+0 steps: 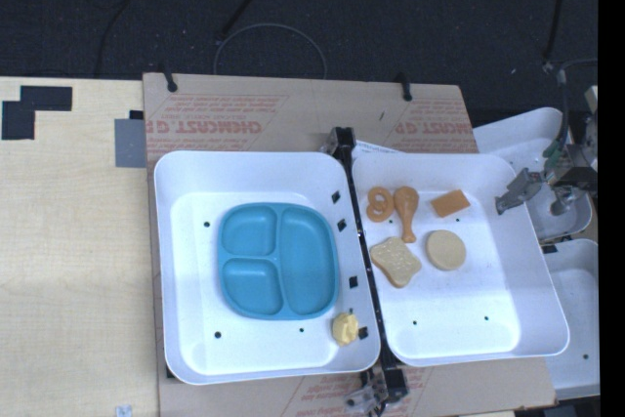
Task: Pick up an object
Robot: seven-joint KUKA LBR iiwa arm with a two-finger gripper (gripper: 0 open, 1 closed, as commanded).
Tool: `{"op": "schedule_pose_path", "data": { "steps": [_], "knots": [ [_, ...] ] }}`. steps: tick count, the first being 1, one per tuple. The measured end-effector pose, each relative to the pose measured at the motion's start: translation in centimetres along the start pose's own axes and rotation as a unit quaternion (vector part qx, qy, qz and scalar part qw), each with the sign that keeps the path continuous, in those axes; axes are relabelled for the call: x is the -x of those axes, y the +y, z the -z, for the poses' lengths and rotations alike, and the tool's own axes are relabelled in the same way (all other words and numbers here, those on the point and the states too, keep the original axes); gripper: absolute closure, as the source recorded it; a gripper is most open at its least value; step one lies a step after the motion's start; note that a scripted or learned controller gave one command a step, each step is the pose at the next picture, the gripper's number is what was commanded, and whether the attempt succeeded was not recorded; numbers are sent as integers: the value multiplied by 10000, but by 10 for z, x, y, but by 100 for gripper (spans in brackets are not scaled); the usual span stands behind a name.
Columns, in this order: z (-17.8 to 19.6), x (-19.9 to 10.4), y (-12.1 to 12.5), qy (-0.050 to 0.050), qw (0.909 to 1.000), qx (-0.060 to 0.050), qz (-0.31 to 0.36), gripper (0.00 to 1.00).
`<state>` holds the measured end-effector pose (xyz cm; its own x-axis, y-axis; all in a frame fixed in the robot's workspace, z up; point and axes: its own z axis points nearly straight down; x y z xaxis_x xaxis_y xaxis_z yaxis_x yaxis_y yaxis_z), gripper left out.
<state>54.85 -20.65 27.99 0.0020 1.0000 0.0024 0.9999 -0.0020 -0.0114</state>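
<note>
op: since the program may pick any piece, i'm watching the gap between the gripper (513, 193) and the food toys. the gripper hangs at the right-hand rim of the right white plastic bin (488, 332), and everything in that bin lies toward the view's left of it.

desk: spread or pressed together?

op: i cannot tell. it's a small grey shape against the rim, and nothing is visibly held in it.

desk: what's nearest?

op: the small orange wedge-shaped block (450, 203). it's about level with the gripper and a short way left, standing apart from its neighbours. below it is the pale round biscuit-like disc (447, 250), also on its own.

desk: and the rest?

op: further left are the tan toy drumstick (405, 210), the orange pretzel-shaped ring (379, 204) just beside it, and the tan toast slice (395, 262) under both. the drumstick's long axis runs roughly up and down the view, fat end at the top. its thin end nearly touches the toast.

desk: the other bin?

op: the left white plastic bin (186, 210) holds a blue divided plastic plate (276, 260) and a small yellow lump (345, 327) in the near corner by the divider. both are well apart from the gripper.

desk: your call?

op: i'd judge the orange block the easiest reach: a travel to the left, then down, with clear floor around it.
</note>
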Motion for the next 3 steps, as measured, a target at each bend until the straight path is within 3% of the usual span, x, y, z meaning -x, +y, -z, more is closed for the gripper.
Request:
{"op": "schedule_pose_path", "data": {
  "steps": [1, 3],
  "knots": [
    [5, 0, 2, -13, 10000, 51, 8, 0],
    [-95, 2, 9, -2, 10000, 26, 9, 0]
  ]
}}
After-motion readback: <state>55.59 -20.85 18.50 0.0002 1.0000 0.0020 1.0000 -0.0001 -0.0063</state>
